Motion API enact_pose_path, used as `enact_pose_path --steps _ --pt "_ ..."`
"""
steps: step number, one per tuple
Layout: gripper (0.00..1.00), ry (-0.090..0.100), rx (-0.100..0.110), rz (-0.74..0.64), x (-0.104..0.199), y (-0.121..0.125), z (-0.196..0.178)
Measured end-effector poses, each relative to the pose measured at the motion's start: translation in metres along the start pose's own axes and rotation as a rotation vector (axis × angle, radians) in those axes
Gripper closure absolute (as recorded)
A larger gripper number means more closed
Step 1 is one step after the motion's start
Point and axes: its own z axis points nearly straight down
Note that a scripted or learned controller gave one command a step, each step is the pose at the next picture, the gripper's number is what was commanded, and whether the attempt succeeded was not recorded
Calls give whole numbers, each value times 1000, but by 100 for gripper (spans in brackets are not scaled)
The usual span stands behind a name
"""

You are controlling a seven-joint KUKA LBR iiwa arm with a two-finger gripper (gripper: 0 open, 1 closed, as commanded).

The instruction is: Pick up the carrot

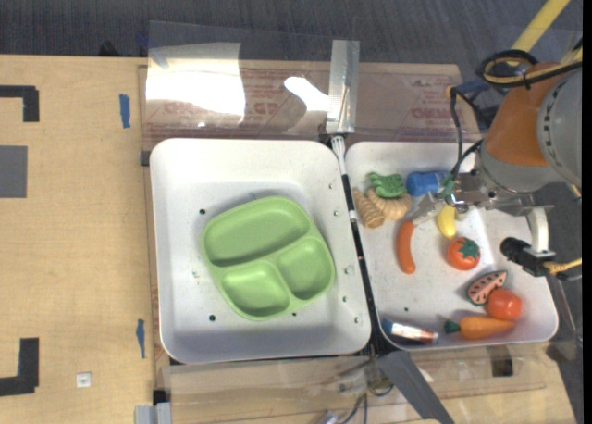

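Overhead, the grey arm [546,126] with its orange band reached in from the right, its wrist bent down over the back part of the right bin [546,325]. Its gripper [442,202] sat low among the toys there, between a blue item [424,180] and a yellow one [447,221]; whether the fingers were spread or pressed together could not be told. The carrot [481,327] lay well apart from it, flat along the bin's front edge, just beside a red tomato [505,304] and a watermelon slice [486,285]. A red sausage [405,246] lay mid-bin. The left bin [176,228] held a green divided plate [268,255].
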Motion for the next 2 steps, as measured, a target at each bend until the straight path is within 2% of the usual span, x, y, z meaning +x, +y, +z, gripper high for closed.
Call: enact_pose_path --steps 1,2 --pt "0 3 0 148 64 12 -1" --pt "0 -3 -2 243 -34 -22 -89"
